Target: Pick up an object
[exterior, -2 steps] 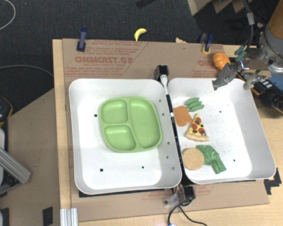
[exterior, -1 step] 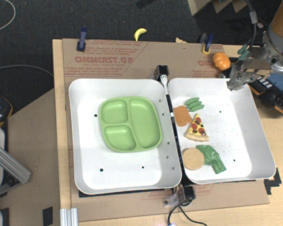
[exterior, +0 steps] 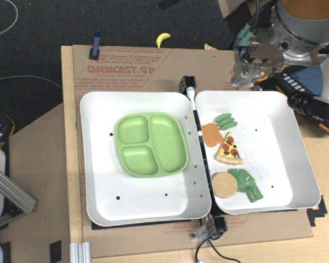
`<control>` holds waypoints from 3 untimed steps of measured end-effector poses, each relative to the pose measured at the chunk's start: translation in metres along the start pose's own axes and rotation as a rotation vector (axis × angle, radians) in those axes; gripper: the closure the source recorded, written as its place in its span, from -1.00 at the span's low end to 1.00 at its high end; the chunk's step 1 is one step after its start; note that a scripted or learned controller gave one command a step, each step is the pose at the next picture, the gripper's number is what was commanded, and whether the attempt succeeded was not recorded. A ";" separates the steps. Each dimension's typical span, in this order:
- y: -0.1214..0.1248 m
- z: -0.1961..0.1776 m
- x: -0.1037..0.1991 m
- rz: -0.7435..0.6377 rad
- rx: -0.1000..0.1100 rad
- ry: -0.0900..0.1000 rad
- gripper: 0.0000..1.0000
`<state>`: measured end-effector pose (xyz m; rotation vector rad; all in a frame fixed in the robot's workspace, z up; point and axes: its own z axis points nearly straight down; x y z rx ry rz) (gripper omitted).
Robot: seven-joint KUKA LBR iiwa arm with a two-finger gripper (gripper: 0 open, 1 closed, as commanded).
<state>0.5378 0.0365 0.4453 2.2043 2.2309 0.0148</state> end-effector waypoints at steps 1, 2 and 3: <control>-0.017 0.054 0.048 0.007 0.016 -0.002 1.00; 0.013 0.094 -0.023 0.016 0.014 -0.004 1.00; 0.015 0.036 -0.008 0.010 0.004 -0.002 1.00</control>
